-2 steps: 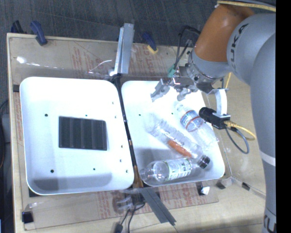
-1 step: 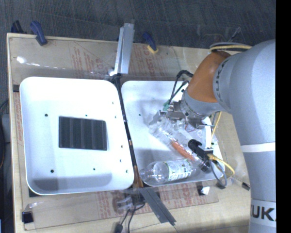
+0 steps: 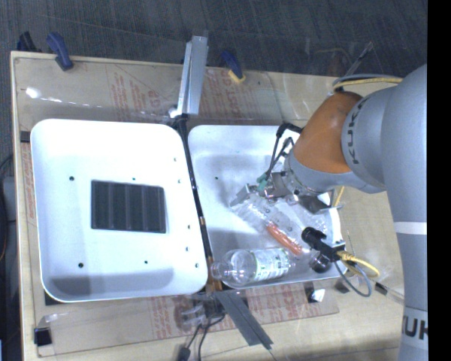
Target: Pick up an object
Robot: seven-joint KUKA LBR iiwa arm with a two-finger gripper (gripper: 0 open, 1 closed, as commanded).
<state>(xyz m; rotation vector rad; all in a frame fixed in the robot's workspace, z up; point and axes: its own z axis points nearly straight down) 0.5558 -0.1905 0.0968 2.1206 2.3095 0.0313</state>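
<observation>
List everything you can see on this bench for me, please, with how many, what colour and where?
left bin: 1, white, left half of the bench, with a dark ribbed rectangle on its floor
right bin: 1, white, right half of the bench, beside the left one
plastic bottle: 1, clear, lying on its side at the right bin's near edge
orange item: 1, orange-red, thin, right bin, just above the bottle
clear plastic pieces: count unclear, transparent, middle of the right bin
clamps: 2 clear to see, blue, far edge of the bench
arm: 1, grey with orange band, from the right over the right bin
gripper: 1, dark, low over the clear plastic
</observation>
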